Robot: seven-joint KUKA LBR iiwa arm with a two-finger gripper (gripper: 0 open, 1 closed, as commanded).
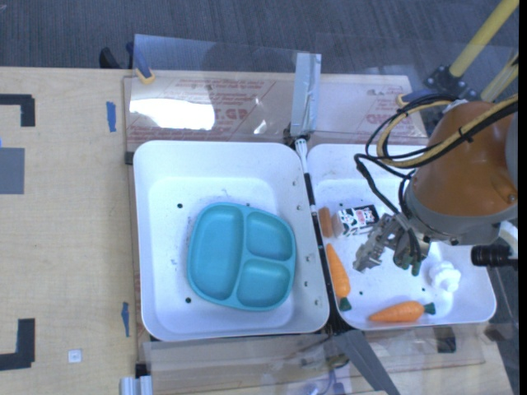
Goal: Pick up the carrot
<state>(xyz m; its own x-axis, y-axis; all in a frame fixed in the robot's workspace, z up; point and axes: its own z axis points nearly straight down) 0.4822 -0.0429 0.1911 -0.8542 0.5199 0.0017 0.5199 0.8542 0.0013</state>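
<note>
While the arm point(461, 171) reaches in from the right, its gripper point(387, 249) hangs over the middle of the right bin point(473, 307), grey metal fingers point(368, 256) pointing down and to the left. Whether the jaws are spread or pressed together cannot be told from this slant; the fingertips blur into one another, and nothing can be seen between them.

Two carrots lie in that bin. One carrot point(336, 274) lies just left of the jaws, along the bin's left wall, its length running up and down the view with the green end toward the near edge. A second carrot point(398, 312) lies below the jaws, near the bin's front edge, lying crosswise with its green top pointing right. Neither one touches the fingers.

Up and to the left of the jaws sits a small black-and-white carton point(357, 219), and beside that, nearer the wall, a short brown piece point(324, 221). To the right of the jaws, partly under the arm's wrist, is a white lumpy object point(445, 280).

Well to the left of the jaws, the left bin point(160, 171) holds a teal divided plate point(241, 256) with three compartments.
</note>
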